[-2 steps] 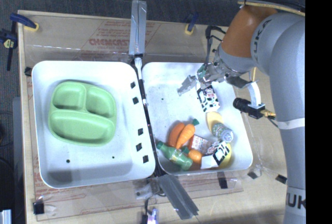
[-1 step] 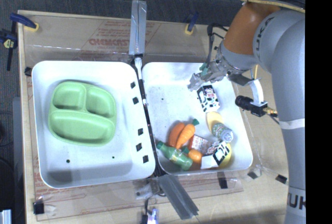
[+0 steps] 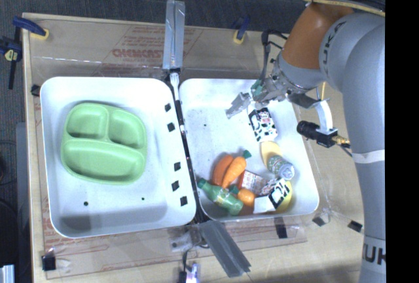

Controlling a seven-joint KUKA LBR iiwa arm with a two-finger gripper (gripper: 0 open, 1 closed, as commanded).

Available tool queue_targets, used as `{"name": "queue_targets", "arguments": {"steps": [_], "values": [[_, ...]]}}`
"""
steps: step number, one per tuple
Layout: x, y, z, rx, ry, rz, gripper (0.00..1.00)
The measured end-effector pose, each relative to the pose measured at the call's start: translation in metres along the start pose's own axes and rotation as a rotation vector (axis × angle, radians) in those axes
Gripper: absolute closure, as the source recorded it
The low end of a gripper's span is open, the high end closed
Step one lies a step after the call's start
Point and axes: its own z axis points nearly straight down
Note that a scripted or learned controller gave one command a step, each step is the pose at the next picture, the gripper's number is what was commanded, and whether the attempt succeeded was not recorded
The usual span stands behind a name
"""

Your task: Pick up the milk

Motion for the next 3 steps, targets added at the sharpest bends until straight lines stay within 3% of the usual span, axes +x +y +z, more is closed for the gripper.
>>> {"name": "queue_targets", "arguments": {"steps": [1, 2, 3], "values": [[0.006, -0.025, -0.005, -0.002, 0.001, -0.047, 0.00], [0.002, -0.013, -0.012, -0.004, -0.002, -0.093, 0.00], [0.003, -0.007, 0.010, -0.002, 0.001, -0.171, 0.00]]}}
